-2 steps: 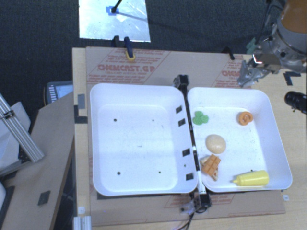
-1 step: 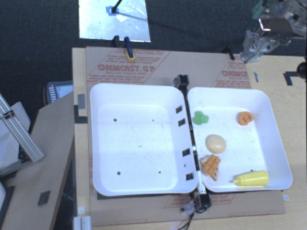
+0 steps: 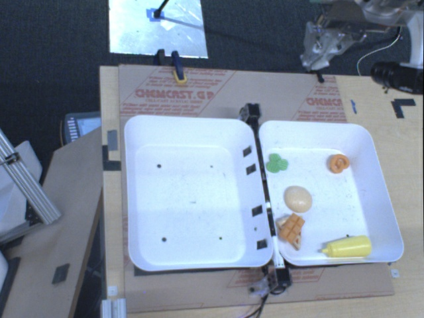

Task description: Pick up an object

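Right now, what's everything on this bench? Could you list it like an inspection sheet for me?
Surface: bench bearing a left bin and a right bin side by side.
Job's things: all in the right bin: green piece, orange ring, egg, waffle piece, yellow bottle lying on its side.
Clutter: yellow-handled clamp at the bench's far edge.
Claw: claw above the far edge, away from the bins, holding nothing.
Cables: white cable by the arm; wires at the near edge between the bins.
Surroundings: shiny plate on the dark floor.
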`<state>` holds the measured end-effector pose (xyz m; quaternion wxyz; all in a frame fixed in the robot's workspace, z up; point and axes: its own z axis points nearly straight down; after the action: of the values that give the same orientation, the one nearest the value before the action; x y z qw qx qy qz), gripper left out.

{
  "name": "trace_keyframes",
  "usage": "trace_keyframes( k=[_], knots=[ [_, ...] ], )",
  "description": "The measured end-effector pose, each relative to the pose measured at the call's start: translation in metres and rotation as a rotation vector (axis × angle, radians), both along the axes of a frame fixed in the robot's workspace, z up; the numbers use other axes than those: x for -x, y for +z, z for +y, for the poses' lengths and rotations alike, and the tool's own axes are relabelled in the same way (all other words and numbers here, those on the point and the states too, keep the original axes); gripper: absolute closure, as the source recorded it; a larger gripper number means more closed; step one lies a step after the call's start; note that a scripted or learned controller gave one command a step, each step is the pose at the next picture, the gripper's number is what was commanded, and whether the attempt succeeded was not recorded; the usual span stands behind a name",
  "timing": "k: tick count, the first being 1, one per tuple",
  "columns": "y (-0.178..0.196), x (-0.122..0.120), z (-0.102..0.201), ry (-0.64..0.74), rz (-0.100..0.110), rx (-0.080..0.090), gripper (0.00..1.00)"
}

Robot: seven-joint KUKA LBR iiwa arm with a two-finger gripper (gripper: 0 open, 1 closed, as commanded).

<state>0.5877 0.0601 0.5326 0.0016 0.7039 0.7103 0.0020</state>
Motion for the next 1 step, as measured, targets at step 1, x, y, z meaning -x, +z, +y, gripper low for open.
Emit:
trace_keyframes(
  k=[1],
  knots=[
    [0.0021, -0.0285, 0.0824, 0.003, 0.002, -0.002, 1.0]
  ],
)
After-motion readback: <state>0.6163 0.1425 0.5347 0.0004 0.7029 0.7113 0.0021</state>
